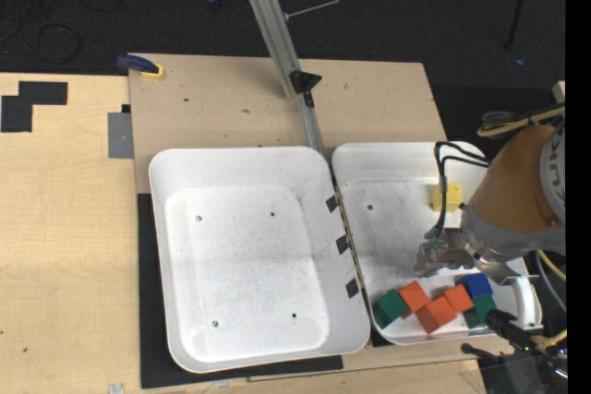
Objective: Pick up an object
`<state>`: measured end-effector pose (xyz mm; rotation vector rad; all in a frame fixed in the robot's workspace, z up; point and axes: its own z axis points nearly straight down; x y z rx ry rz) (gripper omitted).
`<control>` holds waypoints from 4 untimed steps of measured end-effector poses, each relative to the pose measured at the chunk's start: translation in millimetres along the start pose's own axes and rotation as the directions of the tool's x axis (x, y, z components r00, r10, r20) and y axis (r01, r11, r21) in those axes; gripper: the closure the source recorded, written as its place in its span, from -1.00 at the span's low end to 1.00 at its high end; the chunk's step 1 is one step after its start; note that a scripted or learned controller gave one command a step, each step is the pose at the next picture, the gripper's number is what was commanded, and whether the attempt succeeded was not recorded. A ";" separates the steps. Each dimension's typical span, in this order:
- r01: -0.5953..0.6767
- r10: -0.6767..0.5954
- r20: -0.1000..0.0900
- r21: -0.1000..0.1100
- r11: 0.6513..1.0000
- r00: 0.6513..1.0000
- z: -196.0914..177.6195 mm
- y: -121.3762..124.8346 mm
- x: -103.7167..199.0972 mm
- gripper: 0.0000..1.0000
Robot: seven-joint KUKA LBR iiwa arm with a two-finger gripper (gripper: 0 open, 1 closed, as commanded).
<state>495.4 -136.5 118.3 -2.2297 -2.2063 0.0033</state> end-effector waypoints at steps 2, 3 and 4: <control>0.011 -0.011 0.002 -0.006 1.000 1.000 -93.7 6.4 -3.6 1.00; 0.015 -0.015 0.000 -0.005 1.000 1.000 -105.6 9.8 45.2 1.00; 0.015 -0.015 0.000 -0.004 1.000 1.000 -115.5 9.0 92.8 1.00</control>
